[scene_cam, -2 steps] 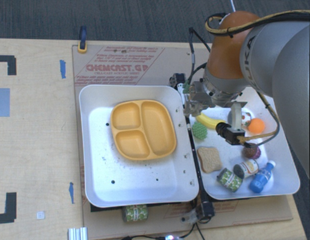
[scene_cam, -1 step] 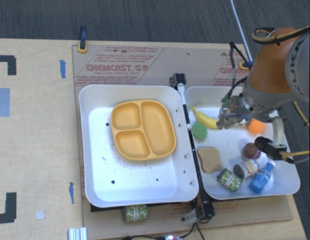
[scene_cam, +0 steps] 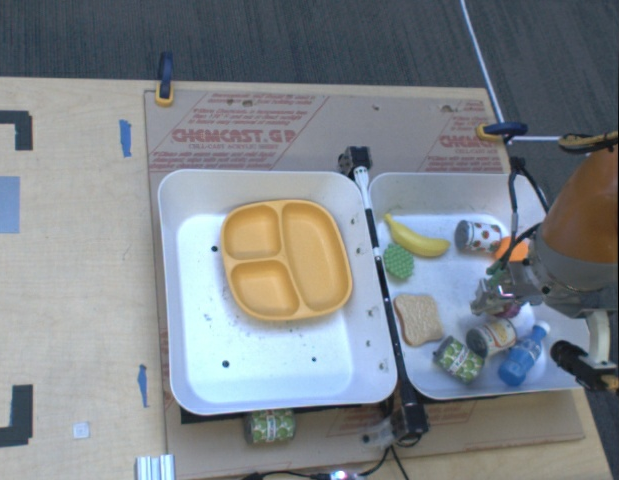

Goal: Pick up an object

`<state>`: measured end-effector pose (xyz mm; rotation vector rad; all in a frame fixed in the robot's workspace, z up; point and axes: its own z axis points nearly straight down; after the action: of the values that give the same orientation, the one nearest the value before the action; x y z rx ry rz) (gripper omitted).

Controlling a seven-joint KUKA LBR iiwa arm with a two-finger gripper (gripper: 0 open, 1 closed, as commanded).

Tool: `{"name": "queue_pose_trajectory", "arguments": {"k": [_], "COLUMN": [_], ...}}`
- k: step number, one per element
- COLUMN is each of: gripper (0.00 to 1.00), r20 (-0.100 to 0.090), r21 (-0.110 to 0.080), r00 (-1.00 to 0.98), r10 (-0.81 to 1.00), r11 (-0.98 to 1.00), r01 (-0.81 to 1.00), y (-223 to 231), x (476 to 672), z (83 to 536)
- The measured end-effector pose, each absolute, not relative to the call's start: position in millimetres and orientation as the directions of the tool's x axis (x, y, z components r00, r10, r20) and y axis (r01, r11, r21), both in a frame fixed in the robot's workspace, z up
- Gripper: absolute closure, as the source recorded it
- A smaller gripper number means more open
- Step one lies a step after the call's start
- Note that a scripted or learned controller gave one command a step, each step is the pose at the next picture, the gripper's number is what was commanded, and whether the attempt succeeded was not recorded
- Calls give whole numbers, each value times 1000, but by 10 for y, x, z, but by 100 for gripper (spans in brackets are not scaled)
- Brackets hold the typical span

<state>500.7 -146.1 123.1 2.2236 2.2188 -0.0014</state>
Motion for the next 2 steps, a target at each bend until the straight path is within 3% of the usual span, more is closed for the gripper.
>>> {"name": "queue_pose_trajectory", "arguments": {"k": [1,2], "gripper": [100,100], "r20": [1,-1], "r21": [2,-1], "r00": [-2,1], "r10": [1000,1000], "r11": [2,-1], "r01": [1000,1000], "y": [-1043,-2033], "x": [5757,5455], "z": [1319,1271]}}
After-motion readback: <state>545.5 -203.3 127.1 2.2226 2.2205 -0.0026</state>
